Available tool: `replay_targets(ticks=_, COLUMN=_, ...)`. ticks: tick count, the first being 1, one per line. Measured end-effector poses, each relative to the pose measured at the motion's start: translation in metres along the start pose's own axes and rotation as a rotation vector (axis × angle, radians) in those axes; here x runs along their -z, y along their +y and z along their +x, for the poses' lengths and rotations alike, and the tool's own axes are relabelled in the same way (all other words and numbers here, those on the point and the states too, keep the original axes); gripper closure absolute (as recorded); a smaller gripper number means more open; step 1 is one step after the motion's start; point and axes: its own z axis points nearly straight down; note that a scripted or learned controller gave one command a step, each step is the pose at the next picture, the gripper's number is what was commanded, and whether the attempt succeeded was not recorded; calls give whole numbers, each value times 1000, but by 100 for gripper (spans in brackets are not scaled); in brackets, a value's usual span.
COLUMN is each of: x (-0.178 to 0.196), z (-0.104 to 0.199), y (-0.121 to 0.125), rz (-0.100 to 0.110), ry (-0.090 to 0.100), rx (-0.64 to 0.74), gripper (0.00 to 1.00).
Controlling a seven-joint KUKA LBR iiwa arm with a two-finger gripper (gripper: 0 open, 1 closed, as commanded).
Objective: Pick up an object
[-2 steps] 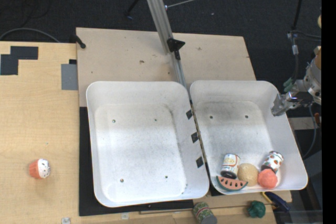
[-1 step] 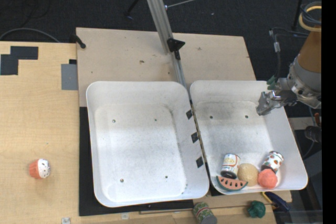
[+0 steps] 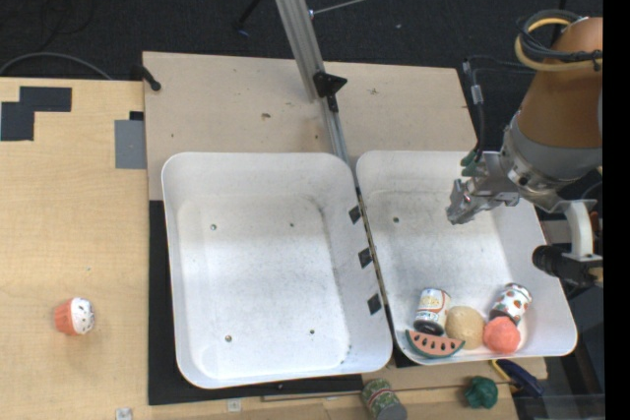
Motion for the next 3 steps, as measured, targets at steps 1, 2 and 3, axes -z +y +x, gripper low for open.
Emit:
replay_targets(ticks=1, x=-14, z=56, y=6, rz=1, ry=0, rx=0, gripper=100)
replay_targets(ticks=2, x=-16, z=105, y=-6, rz=2, ry=-1, rx=-1, gripper=100)
replay_targets(ticks=3, x=-15, z=157, y=-12, rz=2, ry=-1, rx=0, gripper=100)
